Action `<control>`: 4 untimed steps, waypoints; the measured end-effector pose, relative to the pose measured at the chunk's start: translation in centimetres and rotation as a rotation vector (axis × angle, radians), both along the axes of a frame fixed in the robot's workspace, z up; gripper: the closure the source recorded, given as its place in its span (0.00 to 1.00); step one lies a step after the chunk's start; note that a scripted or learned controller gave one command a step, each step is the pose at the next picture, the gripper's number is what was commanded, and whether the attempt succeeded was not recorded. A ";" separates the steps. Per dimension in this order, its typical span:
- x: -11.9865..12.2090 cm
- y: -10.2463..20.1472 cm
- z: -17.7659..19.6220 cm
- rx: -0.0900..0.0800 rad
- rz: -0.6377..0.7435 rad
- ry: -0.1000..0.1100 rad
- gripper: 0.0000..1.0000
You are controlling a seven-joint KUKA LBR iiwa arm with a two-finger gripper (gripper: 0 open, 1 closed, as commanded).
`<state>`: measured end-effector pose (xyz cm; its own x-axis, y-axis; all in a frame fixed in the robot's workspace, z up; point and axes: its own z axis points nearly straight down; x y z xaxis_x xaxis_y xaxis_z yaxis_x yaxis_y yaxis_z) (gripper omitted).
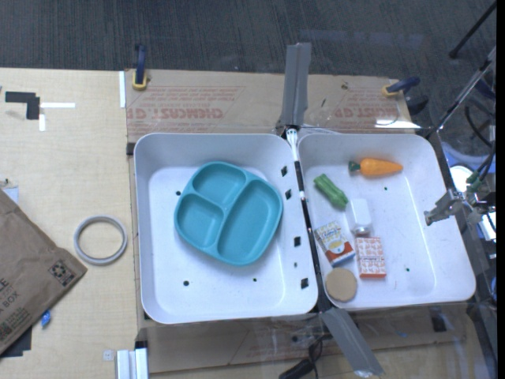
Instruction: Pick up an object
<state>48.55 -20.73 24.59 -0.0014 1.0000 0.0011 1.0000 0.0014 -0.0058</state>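
Wooden table (63,172) fills the left of the frame, with a sheet of printed cardboard (237,105) spread under the two bins, probably to level or protect the surface; the left white bin (150,235) sits mid-frame and carries a teal divided plate (229,212), lying flat and alone, perhaps as a spare target; the right white bin (426,235) touches it along the centre seam and gathers the small candidates for picking, loosely scattered so that each can be reached apart from the rest; a torn brown box (31,267) lies at lower left beside a roll of tape (100,238), both well away from the work; in the right bin, an orange carrot (377,166) lies toward the upper edge, a green pepper-like piece (331,190) just left of it, a small white bottle (361,214) below, two small cartons (355,251) side by side, and a tan round disc (342,285) at the lower left corner; whether the pincer is open, closed or holding anything cannot be told, since nothing in the bins looks lifted.
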 end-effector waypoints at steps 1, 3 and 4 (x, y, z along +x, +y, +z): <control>1.4 2.0 -13.9 0.000 -0.061 0.000 0.00; 2.0 4.8 -9.1 -0.002 -0.257 0.002 1.00; 2.5 1.6 -15.7 -0.002 -0.560 0.001 1.00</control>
